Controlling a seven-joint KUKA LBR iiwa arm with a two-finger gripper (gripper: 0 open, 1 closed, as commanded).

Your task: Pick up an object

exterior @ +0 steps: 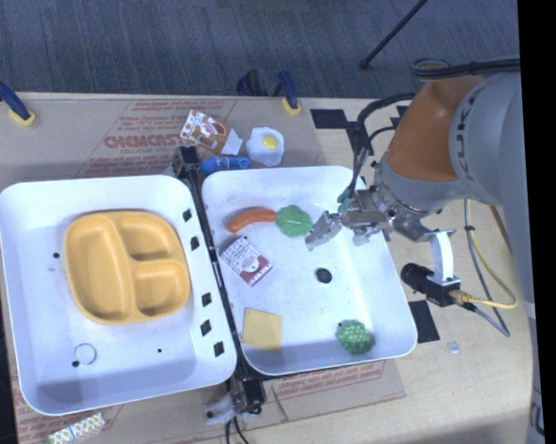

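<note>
Now over right bin (380,285): gripper (322,231), fingers slightly spread, pinching nothing, just beside green leaf (294,221) and sausage (251,218); yellow tray (128,265) in left bin (34,306).

So in your right bin (380,285) you've got five loose bits to go for. An orange sausage-shaped piece (251,218) lies flat toward 11 o'clock, and a green leafy thing (294,221) sits right at its 3 o'clock end, just about touching. Below them at roughly 9 o'clock there's a small red-and-white carton (245,261), lying flat and skewed. A flat yellow cheese-like square (262,328) sits near 7 o'clock, and a bumpy green ball (355,336) is down at 5 o'clock by the rim.
</note>
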